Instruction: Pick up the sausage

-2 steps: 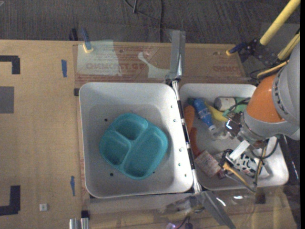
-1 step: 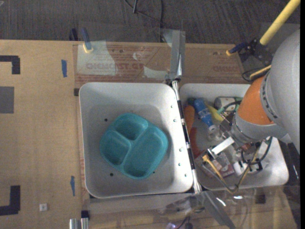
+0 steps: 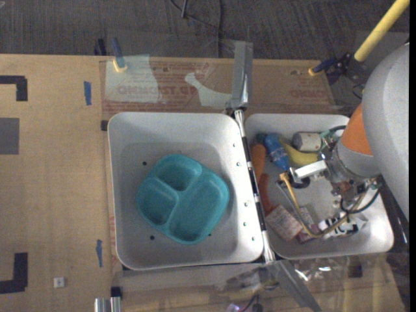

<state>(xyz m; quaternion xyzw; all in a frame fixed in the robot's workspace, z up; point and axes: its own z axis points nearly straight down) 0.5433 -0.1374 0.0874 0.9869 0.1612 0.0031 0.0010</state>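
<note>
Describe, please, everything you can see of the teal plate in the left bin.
The teal plate is a rounded, divided dish that looks like plastic, with three compartments: two smaller ones on the camera view's left and upper side, one larger on the right. It lies flat and upright on the floor of the left bin, turned at an angle to the walls, roughly central. Nothing rests in it and nothing else touches it.
</note>
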